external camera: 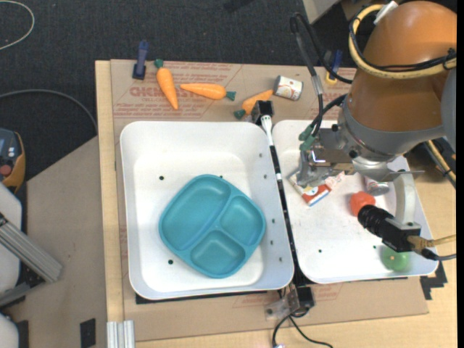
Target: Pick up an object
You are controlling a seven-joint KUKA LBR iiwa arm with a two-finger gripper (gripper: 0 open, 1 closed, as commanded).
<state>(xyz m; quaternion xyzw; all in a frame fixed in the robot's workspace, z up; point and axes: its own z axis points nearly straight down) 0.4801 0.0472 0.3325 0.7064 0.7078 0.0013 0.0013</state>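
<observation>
My gripper [312, 174] hangs low over the left part of the right bin [341, 263], under the big orange and grey wrist. Right below it and toward the front lies a small red and white object [317, 193], touching or nearly touching the tip. An orange-red ball-like object [360, 201] rests to the right of that, partly behind the arm. A green round object [396, 260] sits near the bin's front right corner. Whether anything is held is hidden by the wrist.
The left bin [145, 165] holds a teal divided plate [212, 225]. Behind the bins on the cardboard lie three toy carrots [167, 86] [204, 90] [254, 104], a blue clip [140, 59] and a small white can [288, 88].
</observation>
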